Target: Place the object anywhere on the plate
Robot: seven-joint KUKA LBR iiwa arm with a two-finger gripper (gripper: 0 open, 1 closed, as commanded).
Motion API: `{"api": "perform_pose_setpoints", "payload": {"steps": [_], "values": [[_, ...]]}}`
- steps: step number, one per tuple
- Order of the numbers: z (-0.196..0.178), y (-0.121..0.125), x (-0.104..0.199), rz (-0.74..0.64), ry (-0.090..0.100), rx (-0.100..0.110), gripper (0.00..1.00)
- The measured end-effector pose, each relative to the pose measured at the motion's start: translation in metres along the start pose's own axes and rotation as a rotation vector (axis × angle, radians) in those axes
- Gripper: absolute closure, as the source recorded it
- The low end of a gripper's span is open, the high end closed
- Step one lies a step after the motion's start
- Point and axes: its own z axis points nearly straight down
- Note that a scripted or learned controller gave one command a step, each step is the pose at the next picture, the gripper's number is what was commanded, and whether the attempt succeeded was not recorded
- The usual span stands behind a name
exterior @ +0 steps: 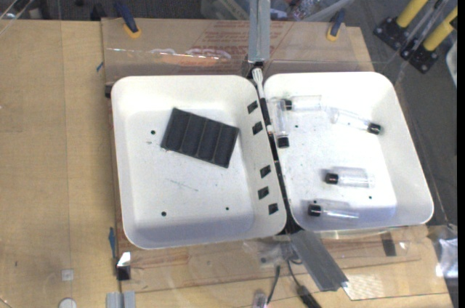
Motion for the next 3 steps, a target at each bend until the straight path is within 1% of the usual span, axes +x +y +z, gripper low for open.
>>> {"api": "perform_pose_setpoints", "payload": {"steps": [1,2,3], "values": [[0.0002,-0.0001,0.0001,0.0,-0.001,0.001,0.0],[-0.0098,-0.0012,0.0015,-0.007,0.0,-0.001,1.0],[-0.0095,-0.0014,0.0017,-0.006,-0.001,-0.001,0.0]]}}
